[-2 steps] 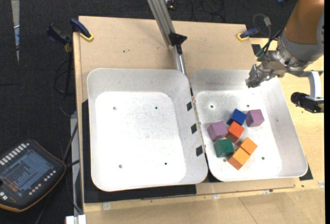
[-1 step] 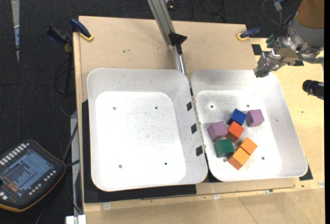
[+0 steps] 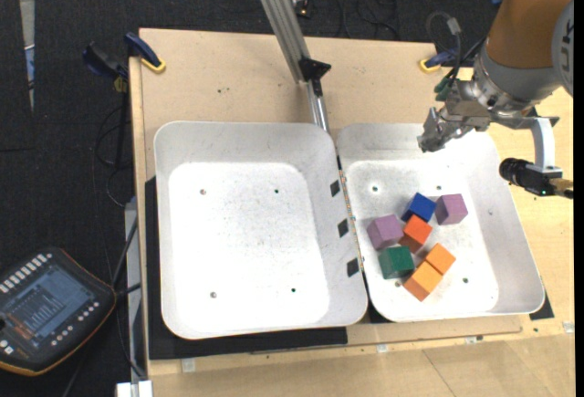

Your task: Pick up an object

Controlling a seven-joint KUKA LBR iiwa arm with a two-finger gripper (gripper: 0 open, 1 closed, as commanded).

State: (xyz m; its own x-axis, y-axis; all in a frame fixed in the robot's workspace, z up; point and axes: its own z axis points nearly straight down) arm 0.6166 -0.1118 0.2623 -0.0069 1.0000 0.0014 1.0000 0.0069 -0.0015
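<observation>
Dark flooring strewn with cables surrounds a pale wooden bench [image 3: 237, 76], which carries two shallow white bins side by side. From 3 o'clock reaches the grey arm [image 3: 534, 16] with its orange band, the biggest thing over the bench. Next in size, the left bin [image 3: 178, 158] sits at 9 o'clock; the right bin [image 3: 511, 222], at 4 o'clock, holds a tight cluster of small cubes. At the right bin's 12 o'clock rim hangs the gripper [image 3: 432, 136], well apart from the cubes; whether its fingers are spread or closed cannot be told from this angle. The cubes: a purple cube [image 3: 384, 229] at the cluster's 9 o'clock, a green cube [image 3: 396, 261] at 7 o'clock, two orange cubes [image 3: 429, 269] at 5 o'clock, a red-orange cube [image 3: 417, 230] at centre, a blue cube [image 3: 421, 205] at 12 o'clock and a second purple cube [image 3: 451, 208] at 2 o'clock. They look light and rigid, likely best pinched across flat opposite faces. Neighbours touch, leaving little finger room inside; the outer purple cubes offer freer sides, with bare floor toward the rims
</observation>
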